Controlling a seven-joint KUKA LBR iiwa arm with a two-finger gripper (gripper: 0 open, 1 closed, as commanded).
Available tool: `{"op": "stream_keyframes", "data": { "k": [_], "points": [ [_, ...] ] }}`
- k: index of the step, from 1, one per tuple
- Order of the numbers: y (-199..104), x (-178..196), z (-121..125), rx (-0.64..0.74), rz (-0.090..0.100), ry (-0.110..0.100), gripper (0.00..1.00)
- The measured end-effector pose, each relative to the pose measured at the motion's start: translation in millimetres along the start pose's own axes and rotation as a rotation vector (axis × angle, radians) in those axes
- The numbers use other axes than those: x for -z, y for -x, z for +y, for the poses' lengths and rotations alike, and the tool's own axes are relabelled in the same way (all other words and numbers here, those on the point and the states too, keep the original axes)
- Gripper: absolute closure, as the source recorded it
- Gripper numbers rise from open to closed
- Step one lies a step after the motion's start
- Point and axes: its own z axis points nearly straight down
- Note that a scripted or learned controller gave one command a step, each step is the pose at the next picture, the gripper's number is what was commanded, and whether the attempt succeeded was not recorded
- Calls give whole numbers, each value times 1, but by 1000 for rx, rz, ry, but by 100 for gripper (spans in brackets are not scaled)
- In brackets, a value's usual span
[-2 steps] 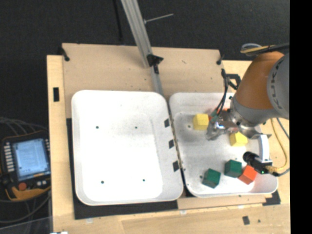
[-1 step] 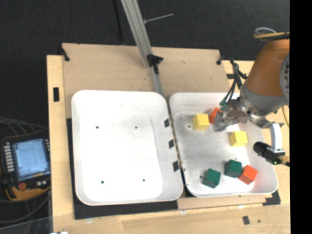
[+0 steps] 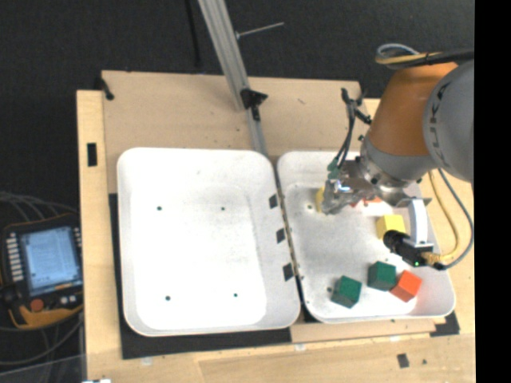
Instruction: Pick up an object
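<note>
While the desk [image 3: 200, 110] carries two white bins side by side, the left bin [image 3: 200, 238] lies under a slanted metal pole [image 3: 227, 42] at its top right corner, and the right bin [image 3: 335, 238] holds all the objects. Reaching in from the right, the arm [image 3: 423, 110] hangs over the right bin's upper half, with its end effector [image 3: 339, 194] low near that bin's upper left area. Something small and yellow [image 3: 321, 200] sits right at the end effector's left side, touching or nearly so, but whether it is gripped or the end effector is open or closed cannot be told. A yellow block [image 3: 390, 225] lies just right of the end effector, beside the arm's white bracket. Well below it, near the bin's bottom edge, are two green blocks [image 3: 346, 291] and [image 3: 382, 275], and an orange block [image 3: 407, 285] touching the right green one. A pendant [image 3: 44, 262] rests left of the desk.
</note>
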Motion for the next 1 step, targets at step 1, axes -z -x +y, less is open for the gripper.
{"op": "stream_keyframes", "data": {
  "k": [1],
  "points": [
    [-57, 13, 10, 2, 2, 1, 100]
  ]
}}
